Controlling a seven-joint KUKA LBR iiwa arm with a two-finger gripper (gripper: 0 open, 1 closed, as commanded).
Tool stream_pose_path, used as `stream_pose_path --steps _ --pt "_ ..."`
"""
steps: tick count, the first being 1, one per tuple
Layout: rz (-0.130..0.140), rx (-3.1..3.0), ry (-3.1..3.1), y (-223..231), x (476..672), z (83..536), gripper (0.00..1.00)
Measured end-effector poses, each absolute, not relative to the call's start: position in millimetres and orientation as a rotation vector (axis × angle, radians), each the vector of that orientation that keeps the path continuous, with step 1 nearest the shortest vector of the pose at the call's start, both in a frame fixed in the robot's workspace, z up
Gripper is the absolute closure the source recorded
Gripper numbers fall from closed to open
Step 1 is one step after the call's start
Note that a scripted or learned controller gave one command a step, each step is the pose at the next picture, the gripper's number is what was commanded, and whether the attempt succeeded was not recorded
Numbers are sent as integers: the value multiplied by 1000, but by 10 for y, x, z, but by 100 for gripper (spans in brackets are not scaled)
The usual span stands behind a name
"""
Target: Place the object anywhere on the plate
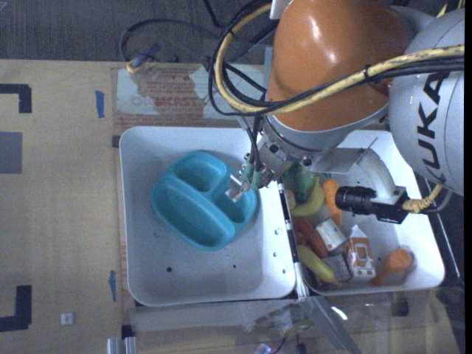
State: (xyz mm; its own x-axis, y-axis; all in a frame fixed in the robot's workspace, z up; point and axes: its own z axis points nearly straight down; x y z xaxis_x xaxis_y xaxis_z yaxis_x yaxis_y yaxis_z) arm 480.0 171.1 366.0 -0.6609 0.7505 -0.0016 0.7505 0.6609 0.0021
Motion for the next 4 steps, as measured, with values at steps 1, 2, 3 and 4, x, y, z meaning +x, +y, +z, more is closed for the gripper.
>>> stream_pose_path --steps 1,2,3,4 --pt "-2 1533 2744 2013 4790 2086 100" --pt "-1 1533 2743 2010 4793 2088 0" --pt "-2 1744 2615 1811 5106 1738 0" --pt "0 1747 2612 1806 5115 1835 100"
